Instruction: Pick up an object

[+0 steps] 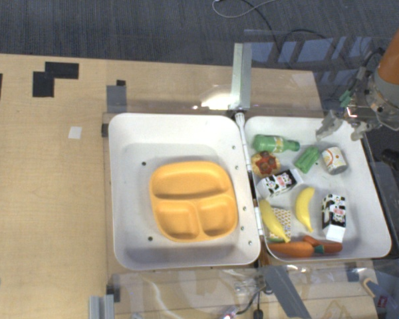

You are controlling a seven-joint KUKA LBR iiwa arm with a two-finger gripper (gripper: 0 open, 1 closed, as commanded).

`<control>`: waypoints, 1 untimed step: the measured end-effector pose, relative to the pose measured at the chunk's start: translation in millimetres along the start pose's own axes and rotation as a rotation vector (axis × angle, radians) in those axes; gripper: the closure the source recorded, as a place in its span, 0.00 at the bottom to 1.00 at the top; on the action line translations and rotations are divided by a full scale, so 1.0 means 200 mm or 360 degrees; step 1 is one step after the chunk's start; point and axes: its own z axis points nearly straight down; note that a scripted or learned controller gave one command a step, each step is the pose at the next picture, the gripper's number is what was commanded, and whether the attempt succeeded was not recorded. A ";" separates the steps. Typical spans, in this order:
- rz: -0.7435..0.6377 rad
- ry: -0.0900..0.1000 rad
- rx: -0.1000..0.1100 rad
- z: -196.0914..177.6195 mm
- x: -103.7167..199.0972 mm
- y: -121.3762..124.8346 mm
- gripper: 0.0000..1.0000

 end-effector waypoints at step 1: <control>0.0089 0.0000 -0.0002 0.62 0.20 0.01 0.00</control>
